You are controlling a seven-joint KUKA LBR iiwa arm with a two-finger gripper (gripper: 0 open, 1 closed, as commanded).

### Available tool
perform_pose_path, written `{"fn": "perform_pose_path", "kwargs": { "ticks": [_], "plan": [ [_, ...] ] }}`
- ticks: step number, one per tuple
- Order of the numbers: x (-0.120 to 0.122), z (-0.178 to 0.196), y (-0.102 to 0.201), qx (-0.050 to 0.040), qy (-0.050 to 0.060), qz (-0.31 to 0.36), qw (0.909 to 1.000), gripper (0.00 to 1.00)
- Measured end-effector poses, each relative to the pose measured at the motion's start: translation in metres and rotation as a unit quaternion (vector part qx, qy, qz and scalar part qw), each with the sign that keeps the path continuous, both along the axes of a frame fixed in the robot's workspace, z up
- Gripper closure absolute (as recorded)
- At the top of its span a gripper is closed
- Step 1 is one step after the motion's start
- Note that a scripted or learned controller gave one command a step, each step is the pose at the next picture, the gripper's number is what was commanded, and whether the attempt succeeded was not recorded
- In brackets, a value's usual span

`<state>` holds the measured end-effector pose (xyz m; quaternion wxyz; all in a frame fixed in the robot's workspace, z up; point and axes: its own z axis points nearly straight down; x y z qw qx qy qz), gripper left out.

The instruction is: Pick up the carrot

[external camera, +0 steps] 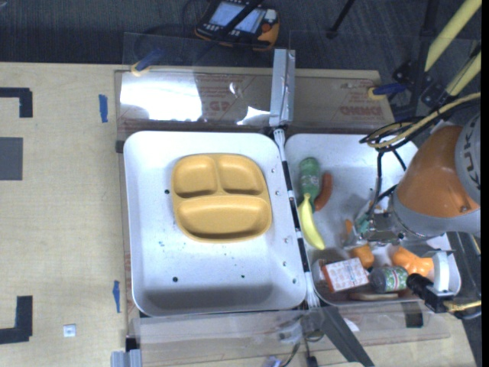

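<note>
The carrot (363, 253) shows as a short orange piece in the right bin (348, 155), near its front, partly hidden under the gripper. My gripper (369, 232) is low in the bin, right above the carrot's upper end, and the grey arm with its orange band (435, 182) covers the bin's right side. A small orange bit (349, 225) sticks out just left of the gripper; whether it belongs to the carrot is unclear.
Beside the carrot lie a banana (309, 222), a green bottle (309, 173), a red pepper (325, 191), a red-and-white box (344, 275), a green can (390, 279) and an orange-and-white bottle (424, 266). The left bin (145, 228) holds a yellow divided plate (221, 196).
</note>
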<state>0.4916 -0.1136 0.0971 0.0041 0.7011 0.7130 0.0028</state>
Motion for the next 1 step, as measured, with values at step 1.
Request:
{"fn": "perform_pose_path", "kwargs": {
  "ticks": [1],
  "plan": [
    [0.0047,0.0867,0.026,0.0013,0.005,-0.186,0.9826,1.0]
  ]
}}
